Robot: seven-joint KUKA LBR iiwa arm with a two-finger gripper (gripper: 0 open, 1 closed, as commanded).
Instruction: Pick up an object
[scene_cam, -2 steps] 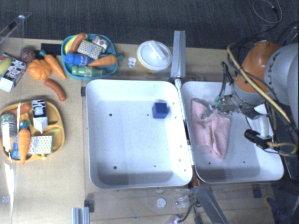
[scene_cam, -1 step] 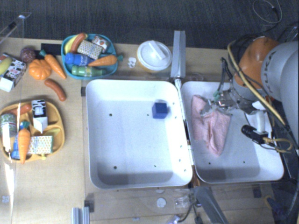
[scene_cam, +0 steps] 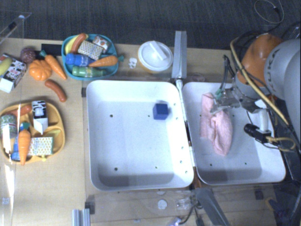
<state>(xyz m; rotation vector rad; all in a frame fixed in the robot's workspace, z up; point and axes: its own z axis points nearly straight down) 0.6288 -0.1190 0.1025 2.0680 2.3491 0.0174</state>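
Over the right bin point(scene_cam: 263, 173), the gripper point(scene_cam: 220, 101) is seen low down, right at the top edge of a pink cloth point(scene_cam: 216, 126). The cloth is touched by the fingers, and a fold of it seems to be pinched between them, but how far apart the jaws are cannot be told, because the metal parts are small and blurred. From the jaws, the cloth is spread downward as a soft, lumpy strip on the bin floor, close to the wall shared by the 2 bins.

Well to the left of the jaws, past that wall, 1 blue block point(scene_cam: 161, 110) is seen lying alone in the left bin point(scene_cam: 117, 168). Up and to the left of the jaws, outside the bins, a white round lid point(scene_cam: 156, 55) is seen on the bench. Much farther left, a blue bowl point(scene_cam: 89, 55) of toy food, a yellow plate point(scene_cam: 30, 133) of toy food, an orange toy pumpkin point(scene_cam: 39, 70) and a toy sausage point(scene_cam: 56, 90) are seen.

Nothing is set between the jaws and the cloth. To the right of the jaws, the grey arm point(scene_cam: 282, 65) with its orange band point(scene_cam: 258, 53) is seen reaching in, bent down toward the bin, with black and yellow cables looped around it.
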